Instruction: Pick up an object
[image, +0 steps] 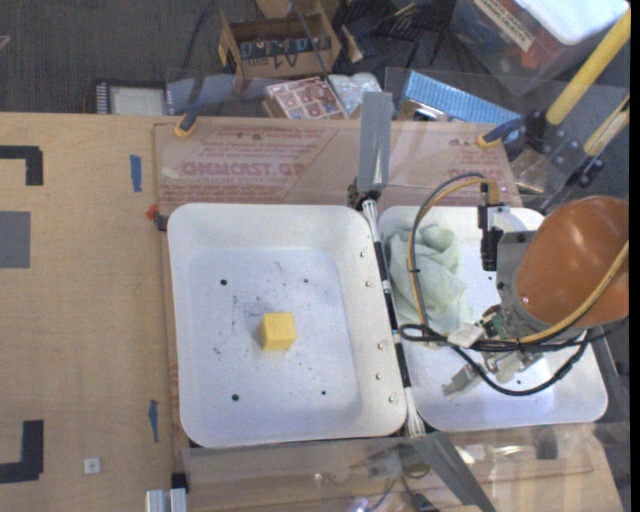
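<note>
I hang over the right bin (575, 400) near the cloth (432, 270), nothing seized yet; my grip's state I cannot tell; next, descend.

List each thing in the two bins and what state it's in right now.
Yellow block: lying loose in the left bin, untouched.
Pale green cloth: crumpled in the right bin, partly under the arm.
Gripper: low over the right bin, beside the cloth.

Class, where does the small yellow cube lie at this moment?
In the camera view, the small yellow cube lies near the middle of the left shallow white bin, apart from its walls; the pale green crumpled cloth is in the right bin.
</note>
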